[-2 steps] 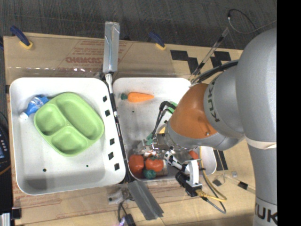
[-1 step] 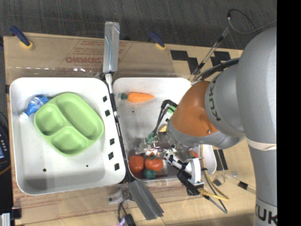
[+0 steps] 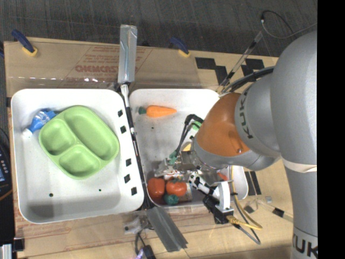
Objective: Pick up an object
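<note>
Tomatoes (image 3: 166, 187), two, under arm (image 3: 237, 134); one carrot (image 3: 156, 111); jaws' state unclear.

arm (image 3: 237, 134) low over right bin (image 3: 161, 144); carrot (image 3: 160, 111) near far wall.

Brown cardboard-covered bench (image 3: 70, 55) bearing two shallow white plastic bins.

The left white bin (image 3: 32, 198) and the right white bin (image 3: 178, 96) sit side by side on the cardboard, touching along a grey divider strip (image 3: 128, 53). Blue clamps (image 3: 25, 42) grip the sheet's far edge, which carries red print; a black-and-white checker marker (image 3: 215, 66) lies behind the right bin.
</note>
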